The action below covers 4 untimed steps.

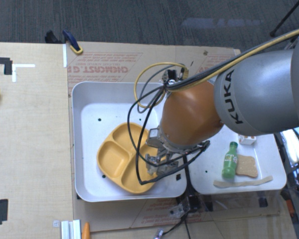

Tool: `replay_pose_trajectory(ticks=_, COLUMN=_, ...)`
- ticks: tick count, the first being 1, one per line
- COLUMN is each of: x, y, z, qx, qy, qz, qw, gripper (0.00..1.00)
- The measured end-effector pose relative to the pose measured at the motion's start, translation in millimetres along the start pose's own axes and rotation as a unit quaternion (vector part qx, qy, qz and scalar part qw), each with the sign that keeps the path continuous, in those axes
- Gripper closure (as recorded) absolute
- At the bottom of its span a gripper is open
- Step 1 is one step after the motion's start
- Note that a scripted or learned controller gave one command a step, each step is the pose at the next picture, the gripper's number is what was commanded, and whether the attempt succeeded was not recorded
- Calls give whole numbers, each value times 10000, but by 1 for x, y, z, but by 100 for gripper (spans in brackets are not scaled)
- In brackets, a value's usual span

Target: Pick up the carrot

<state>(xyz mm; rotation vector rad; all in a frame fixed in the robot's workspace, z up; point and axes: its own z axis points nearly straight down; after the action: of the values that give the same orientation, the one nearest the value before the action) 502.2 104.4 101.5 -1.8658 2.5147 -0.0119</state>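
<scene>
Where the carrot lay could not be settled. The one candidate was a small orange sliver [84,228] at the bottom edge of the tabletop [30,148], outside the left bin [77,133] at about its 7 o'clock, and it was too small to name with any confidence. The carrot could equally have been hidden under the arm.

The claw [157,163] hung low inside the left bin, over the 3 o'clock rim of a yellow divided plate [115,158], with black cables looping across it. Whether it was wide, narrow or holding anything could not be told, because the orange wrist and the cables covered it. Nothing orange could be made out in its grasp.

At 3 o'clock from the claw, the right bin [209,185] held a green bottle [230,164], a slice of toast [247,166] just beside it, and a pale strip [241,183] along the near side.

By my reading the pick had not been shown done. At most the arm was down for an attempt, so the grip and the lift were both left to do.
</scene>
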Motion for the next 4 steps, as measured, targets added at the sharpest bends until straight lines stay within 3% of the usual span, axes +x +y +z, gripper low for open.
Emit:
replay_pose_trajectory(ticks=1, x=-33, y=13, z=-62, qx=-54, qy=-1, qz=451, qw=9990, gripper=100)
replay_pose_trajectory(ticks=2, x=7, y=-15, z=-155, qx=-38, qy=3, qz=1972, qw=9804, gripper=100)
replay_pose_trajectory(ticks=3, x=7, y=-14, z=-155, qx=-41, qy=2, qz=1976, qw=9803, gripper=0)
replay_pose_trajectory(ticks=4, x=46, y=-44, z=-90, qx=-59, qy=13, qz=1130, qw=9936, gripper=0)
